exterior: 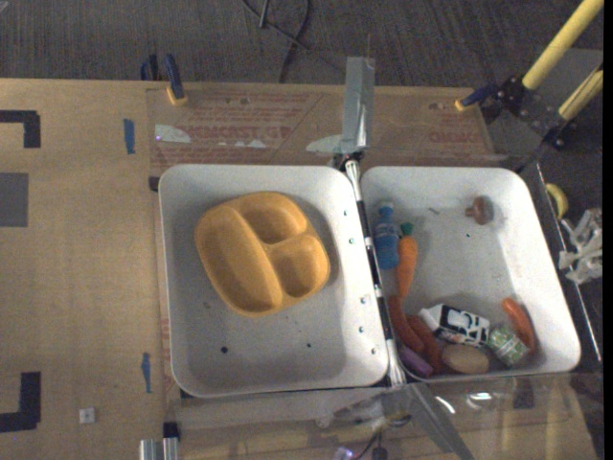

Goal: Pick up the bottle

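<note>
**Bottle in right bin, by the divider**

Jaws: state cannot be told from this view.

Bottle (386,238): blue, lying in the right bin (538,233) along its left wall, cap end towards the far side. A carrot (406,263) lies just beside it on the right, roughly parallel.

Near corner of the same bin: a cluster of reddish sausage-like pieces (406,327), a purple piece (415,360), a black-and-white carton (458,324), a tan round item (465,359), a green item (508,348) and an orange piece (518,320). A small brown object (479,209) sits apart near the far wall.

Left bin (174,286): a yellow divided plate (261,252). Both bins rest side by side on the table (77,257).
</note>
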Robot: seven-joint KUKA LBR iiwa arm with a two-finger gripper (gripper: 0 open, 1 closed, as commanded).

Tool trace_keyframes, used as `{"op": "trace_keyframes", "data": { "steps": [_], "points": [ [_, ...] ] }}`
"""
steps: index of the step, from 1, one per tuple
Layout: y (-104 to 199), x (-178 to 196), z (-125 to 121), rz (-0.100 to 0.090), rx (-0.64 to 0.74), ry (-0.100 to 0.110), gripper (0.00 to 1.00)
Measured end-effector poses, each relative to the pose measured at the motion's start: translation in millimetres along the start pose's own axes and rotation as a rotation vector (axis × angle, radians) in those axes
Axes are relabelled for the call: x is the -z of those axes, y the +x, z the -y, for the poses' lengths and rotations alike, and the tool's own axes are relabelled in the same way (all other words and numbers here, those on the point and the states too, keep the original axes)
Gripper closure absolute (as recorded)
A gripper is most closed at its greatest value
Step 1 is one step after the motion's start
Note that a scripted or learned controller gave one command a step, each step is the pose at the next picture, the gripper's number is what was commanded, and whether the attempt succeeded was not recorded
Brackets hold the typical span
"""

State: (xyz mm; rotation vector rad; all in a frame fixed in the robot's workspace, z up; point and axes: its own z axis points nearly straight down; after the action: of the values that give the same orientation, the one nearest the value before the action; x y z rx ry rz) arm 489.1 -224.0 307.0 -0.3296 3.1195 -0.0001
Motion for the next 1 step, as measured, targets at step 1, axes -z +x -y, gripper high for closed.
{"op": "trace_keyframes", "data": {
  "steps": [1],
  "points": [
    [-17.9,-2.7,1.6,0.0,0.25,-0.001,1.0]
  ]
}}
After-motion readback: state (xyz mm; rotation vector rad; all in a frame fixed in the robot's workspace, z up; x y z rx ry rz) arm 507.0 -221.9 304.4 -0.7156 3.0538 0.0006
